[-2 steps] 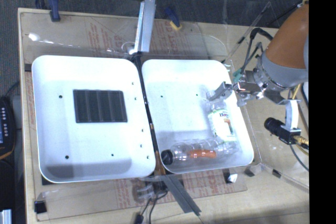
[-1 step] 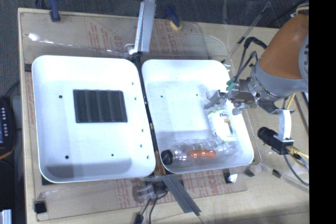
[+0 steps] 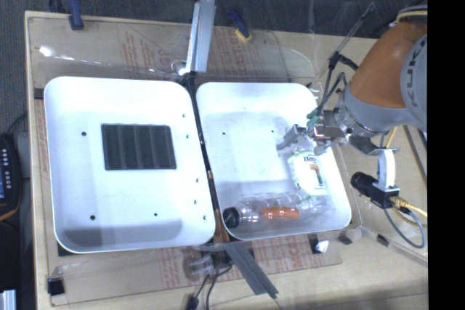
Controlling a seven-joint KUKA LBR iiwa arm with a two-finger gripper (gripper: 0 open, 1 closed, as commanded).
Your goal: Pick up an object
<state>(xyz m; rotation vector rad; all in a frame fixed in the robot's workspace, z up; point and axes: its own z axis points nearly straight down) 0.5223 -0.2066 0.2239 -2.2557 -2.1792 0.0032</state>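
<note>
You are looking at the two-finger gripper (image 3: 296, 136) hovering over the right white bin (image 3: 240, 102), its state impossible to tell. The small white labelled packet (image 3: 306, 172) is lying just below it, long axis along the bin's right wall.

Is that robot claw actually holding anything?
Cannot be told: the gripper sits just above a small white packet, too blurred to show a hold.

Tool (image 3: 296, 138) low, arm (image 3: 385, 83) right
</note>
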